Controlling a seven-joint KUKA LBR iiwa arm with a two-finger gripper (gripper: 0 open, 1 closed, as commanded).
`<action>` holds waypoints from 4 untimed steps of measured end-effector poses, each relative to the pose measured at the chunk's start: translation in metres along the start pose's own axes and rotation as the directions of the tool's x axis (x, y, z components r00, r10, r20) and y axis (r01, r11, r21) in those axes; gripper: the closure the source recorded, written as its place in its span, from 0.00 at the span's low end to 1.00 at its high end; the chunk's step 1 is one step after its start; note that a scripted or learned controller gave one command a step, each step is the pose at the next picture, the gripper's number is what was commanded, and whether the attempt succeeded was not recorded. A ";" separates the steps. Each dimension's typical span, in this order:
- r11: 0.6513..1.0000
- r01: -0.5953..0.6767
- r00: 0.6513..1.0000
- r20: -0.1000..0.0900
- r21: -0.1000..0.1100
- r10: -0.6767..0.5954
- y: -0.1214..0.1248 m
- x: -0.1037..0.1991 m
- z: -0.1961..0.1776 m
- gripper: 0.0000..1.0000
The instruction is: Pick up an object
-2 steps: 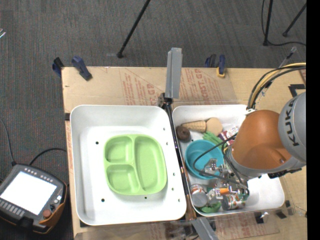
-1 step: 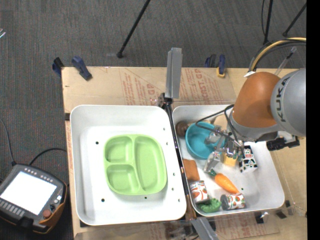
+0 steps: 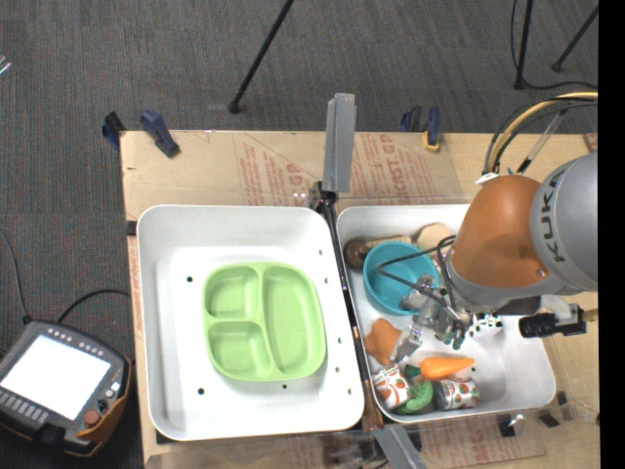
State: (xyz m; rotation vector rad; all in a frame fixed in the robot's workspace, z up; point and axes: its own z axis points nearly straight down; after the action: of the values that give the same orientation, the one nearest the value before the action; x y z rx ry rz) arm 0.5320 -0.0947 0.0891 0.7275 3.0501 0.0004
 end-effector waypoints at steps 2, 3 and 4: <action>0.960 -0.279 0.960 -0.008 0.004 0.279 0.005 0.005 0.002 0.00; 0.882 -0.471 0.882 -0.006 0.005 0.471 0.030 -0.045 0.002 0.00; 0.853 -0.521 0.853 -0.006 0.006 0.521 0.047 -0.078 0.003 0.00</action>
State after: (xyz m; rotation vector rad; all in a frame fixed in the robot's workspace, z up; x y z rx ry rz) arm 0.6227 -0.0875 0.0866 1.5302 2.7468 0.0000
